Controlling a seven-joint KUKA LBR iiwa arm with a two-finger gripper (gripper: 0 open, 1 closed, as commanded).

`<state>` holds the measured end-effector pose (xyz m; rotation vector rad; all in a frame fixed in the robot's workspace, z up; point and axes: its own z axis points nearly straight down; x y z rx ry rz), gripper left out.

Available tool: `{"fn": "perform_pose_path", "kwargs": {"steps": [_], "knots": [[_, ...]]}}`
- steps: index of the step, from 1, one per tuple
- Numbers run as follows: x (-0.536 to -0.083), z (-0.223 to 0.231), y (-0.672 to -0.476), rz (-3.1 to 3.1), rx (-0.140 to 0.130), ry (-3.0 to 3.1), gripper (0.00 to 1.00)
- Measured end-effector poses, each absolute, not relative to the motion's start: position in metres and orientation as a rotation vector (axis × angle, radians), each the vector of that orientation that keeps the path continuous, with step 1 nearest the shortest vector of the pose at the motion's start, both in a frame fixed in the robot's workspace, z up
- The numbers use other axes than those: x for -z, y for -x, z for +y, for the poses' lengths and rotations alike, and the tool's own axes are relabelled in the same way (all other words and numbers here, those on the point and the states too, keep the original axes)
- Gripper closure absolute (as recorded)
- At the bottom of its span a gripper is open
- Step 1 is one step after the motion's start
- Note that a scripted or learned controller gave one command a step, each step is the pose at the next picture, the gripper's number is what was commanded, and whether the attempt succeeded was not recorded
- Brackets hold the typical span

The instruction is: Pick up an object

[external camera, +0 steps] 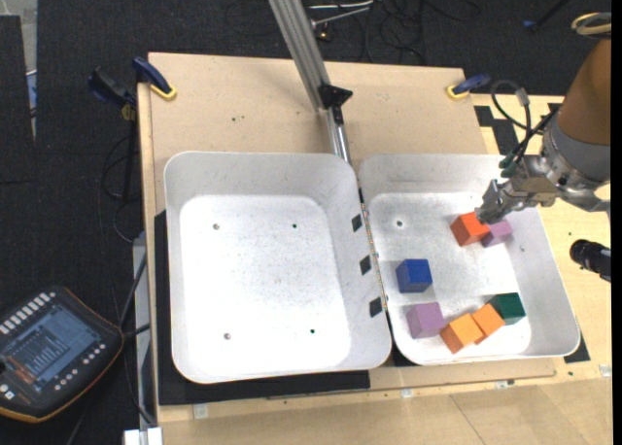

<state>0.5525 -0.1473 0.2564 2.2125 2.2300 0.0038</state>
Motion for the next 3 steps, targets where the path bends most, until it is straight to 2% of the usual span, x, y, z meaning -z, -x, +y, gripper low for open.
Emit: {"fn": "perform_pose_path", "kwargs": {"steps": [2, 3], "knots": [[-0.263, -0.035, -0.541, 2.233, -0.002, -2.213, 1.0], [-0.254, 0.019, -0.551, 2.232, -0.001, -2.213, 1.0]]}}
